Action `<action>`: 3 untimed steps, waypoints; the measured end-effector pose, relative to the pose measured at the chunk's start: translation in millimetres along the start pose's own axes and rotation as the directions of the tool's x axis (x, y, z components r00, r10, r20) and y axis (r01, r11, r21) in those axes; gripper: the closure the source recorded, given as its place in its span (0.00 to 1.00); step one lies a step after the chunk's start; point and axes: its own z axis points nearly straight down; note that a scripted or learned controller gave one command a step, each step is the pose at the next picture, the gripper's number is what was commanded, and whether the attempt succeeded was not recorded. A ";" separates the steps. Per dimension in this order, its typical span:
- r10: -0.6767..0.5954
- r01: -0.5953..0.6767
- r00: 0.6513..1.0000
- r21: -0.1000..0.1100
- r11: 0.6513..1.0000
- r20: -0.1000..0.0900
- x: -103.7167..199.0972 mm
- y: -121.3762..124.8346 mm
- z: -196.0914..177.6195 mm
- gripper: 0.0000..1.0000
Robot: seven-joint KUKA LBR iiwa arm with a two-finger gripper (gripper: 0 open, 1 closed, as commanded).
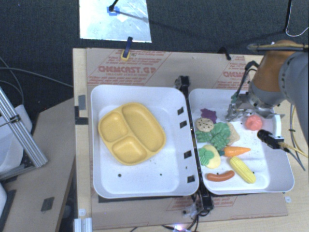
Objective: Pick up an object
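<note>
glossy plastic bins (145,187) — matt cardboard (145,66)

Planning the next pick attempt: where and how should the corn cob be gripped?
Grip the corn cob across its middle, coming straight down from above. It lies flat and slanted, with bare bin floor on its right side; close across its narrow width, clear of the sausage.

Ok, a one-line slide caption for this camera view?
Gripper hovers in the right bin above toy foods; yellow divided plate sits in the left bin.

The gripper (235,111) hangs over the right bin's (282,178) back part. The tomato (253,123) lies just right of it, the cookie (204,125) left, the carrot (236,151) and corn (243,170) nearer the front.
</note>
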 end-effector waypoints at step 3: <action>0.001 -0.001 1.000 -0.002 1.000 0.001 80.1 -152.3 0.0 1.00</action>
